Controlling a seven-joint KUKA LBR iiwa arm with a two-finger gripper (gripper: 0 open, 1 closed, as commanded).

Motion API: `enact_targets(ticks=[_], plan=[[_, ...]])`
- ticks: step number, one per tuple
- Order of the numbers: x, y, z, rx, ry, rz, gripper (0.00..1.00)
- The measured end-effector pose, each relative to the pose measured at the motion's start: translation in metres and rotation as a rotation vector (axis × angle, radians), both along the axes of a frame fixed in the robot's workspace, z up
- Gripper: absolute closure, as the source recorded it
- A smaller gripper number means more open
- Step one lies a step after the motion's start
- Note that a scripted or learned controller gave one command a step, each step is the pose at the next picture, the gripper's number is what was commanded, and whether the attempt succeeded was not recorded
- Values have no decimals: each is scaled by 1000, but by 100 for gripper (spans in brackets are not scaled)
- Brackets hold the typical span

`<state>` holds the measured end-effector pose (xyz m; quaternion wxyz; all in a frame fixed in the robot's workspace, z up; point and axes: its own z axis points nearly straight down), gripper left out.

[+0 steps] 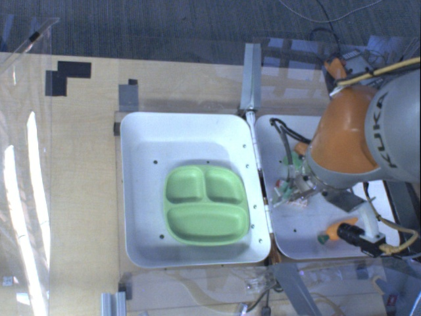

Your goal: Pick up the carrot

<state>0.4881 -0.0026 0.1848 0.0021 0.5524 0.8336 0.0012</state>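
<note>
The task looks barely begun. The carrot [336, 230] lies on the floor of the right bin [289, 243], toward the lower right of the frame, its orange body pointing right and its small green end pointing left. Nothing grips it and it is not lifted.

The gripper [293, 191] hangs over the same bin, but further left and higher in the frame, near the wall shared by the 2 bins. It stands apart from the carrot, with bare white floor between them. As I judge it, all the real work is left: moving over the carrot, coming down, closing on it and raising it.

The arm [348, 140] fills the upper right of the frame, and its orange band covers much of the right bin's back half. Anything lying under it is hidden. The gripper reads as a small tangle of pale, red and green bits against the white floor, so I cannot tell whether it is open or closed, or whether it has hold of anything. The carrot's right end is covered, so its full length is unclear.

The left bin [135, 176] holds 1 green divided plate [207, 206], which has no part in the task.
</note>
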Motion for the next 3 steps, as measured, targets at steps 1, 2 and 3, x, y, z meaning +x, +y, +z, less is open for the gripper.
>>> enact_targets(ticks=[1,2,3], plan=[[0,4,0,0,0,54,100],[0,2,0,1,0,27,100],[0,4,0,0,0,53,100]])
